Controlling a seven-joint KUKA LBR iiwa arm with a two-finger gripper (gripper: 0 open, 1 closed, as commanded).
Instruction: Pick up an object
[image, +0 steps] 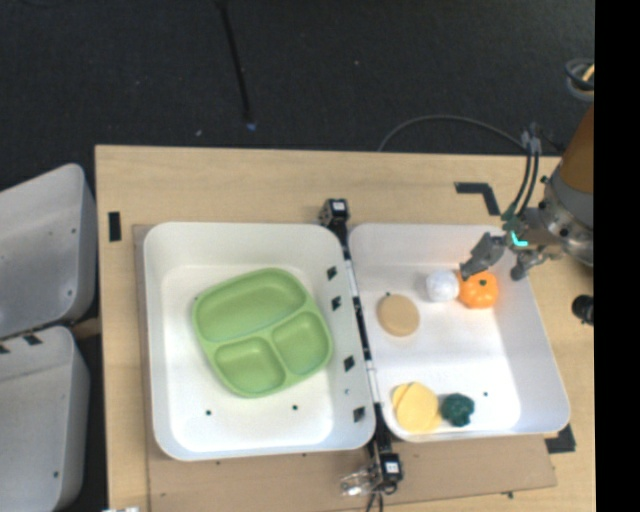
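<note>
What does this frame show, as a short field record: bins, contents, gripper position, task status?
left bin: holds a green divided tray
right bin: holds five small things
far side of right bin: white ball beside an orange object
middle: tan disc
near edge: yellow disc next to a dark green object
gripper: open, over the right bin's far right corner, just above the orange object
task status: nothing between the fingers; no pick yet

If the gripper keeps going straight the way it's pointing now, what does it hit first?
Most likely the orange object: the gripper hangs over the right bin, and that object sits just below its left finger. The white ball lies beside it. Height above them is unclear from this slanted view.
</note>
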